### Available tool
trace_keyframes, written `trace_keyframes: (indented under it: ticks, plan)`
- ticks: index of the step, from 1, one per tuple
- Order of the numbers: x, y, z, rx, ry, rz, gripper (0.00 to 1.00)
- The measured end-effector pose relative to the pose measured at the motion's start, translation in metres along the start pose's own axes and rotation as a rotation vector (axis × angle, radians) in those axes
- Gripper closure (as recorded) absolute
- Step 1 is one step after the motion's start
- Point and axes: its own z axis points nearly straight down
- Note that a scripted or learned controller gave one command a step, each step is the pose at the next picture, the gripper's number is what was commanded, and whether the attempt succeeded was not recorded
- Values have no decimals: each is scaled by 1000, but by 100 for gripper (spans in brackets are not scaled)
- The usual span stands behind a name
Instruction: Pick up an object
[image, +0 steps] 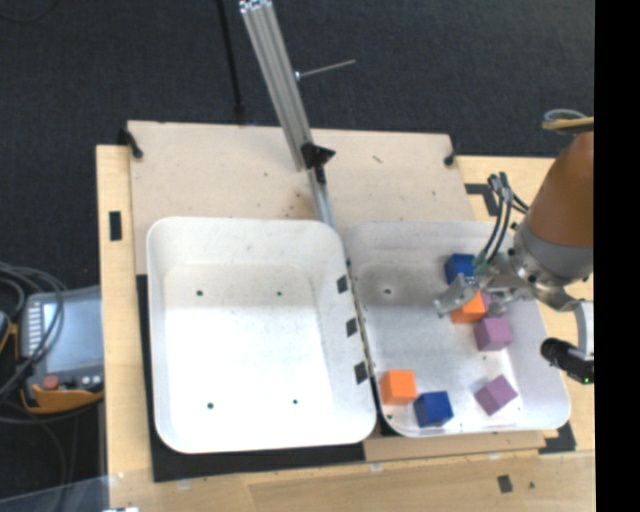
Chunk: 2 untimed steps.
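My gripper (463, 298) hangs over the right bin (400, 260), at its upper right part. Directly under it lies an orange block (469, 311), partly covered by the gripper. A blue block (459, 267) sits just behind the gripper, and a purple block (492, 332) lies just in front and to the right of the orange one. Along the bin's front edge rest another orange block (399, 385), a blue block (433, 408) and a second purple block (495, 394).
The left bin (250, 330) stands beside the right one, with a thin divider between them. A slanted aluminium rail (285, 90) rises behind the bins. A pendant with cables (50, 345) lies off the bench at the left.
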Motion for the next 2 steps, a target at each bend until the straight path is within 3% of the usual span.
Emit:
trace_keyframes:
  ticks: [2]
  plan:
    - [-5, -1, 104, -7, -2, 1, 0]
